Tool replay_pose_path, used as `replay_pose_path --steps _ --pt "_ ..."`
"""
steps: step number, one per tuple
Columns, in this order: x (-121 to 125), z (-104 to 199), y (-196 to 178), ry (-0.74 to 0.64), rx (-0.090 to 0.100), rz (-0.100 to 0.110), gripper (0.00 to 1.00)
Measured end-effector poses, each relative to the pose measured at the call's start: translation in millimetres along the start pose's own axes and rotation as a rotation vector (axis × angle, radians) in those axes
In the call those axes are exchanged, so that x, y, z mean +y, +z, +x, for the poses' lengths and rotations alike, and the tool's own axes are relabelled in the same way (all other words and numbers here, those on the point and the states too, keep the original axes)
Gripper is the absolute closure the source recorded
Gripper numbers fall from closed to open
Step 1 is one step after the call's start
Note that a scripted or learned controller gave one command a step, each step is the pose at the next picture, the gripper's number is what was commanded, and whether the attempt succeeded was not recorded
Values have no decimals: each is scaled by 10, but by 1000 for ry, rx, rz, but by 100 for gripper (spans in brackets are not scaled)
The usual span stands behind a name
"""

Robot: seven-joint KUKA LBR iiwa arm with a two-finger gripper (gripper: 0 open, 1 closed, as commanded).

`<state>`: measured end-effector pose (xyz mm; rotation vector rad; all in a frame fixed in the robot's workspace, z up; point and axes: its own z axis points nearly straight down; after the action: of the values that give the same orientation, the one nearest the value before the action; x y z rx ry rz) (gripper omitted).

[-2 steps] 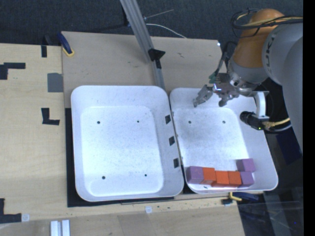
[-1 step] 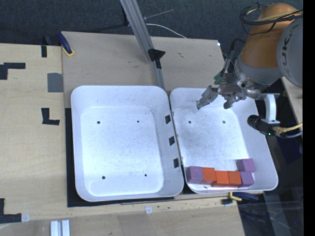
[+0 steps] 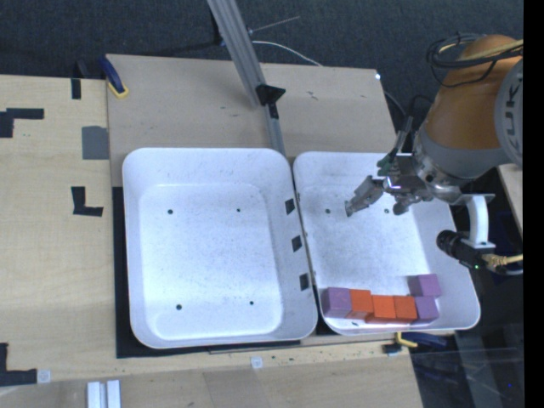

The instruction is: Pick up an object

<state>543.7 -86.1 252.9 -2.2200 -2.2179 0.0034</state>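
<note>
Pincer (image 3: 361, 201) poised with fingers parted and holding nothing above right bin (image 3: 340, 177); purple and orange blocks (image 3: 382, 304) packed along near wall, well apart from it, so best approached from above an end block.

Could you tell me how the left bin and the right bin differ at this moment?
The left bin is wider than the right bin. The right bin holds a row of purple and orange blocks along its near edge, while no blocks appear in the left bin. The hand hangs over the right bin's far half, away from the left bin. Both are shallow, white, speckled trays with rounded corners, set side by side.
</note>
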Motion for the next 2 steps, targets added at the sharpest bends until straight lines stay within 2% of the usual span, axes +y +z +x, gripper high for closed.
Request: replay_pose_path --steps 1,2 --pt "-356 314 336 -2 0 4 0" --pt "-510 1292 606 -10 2 3 0"
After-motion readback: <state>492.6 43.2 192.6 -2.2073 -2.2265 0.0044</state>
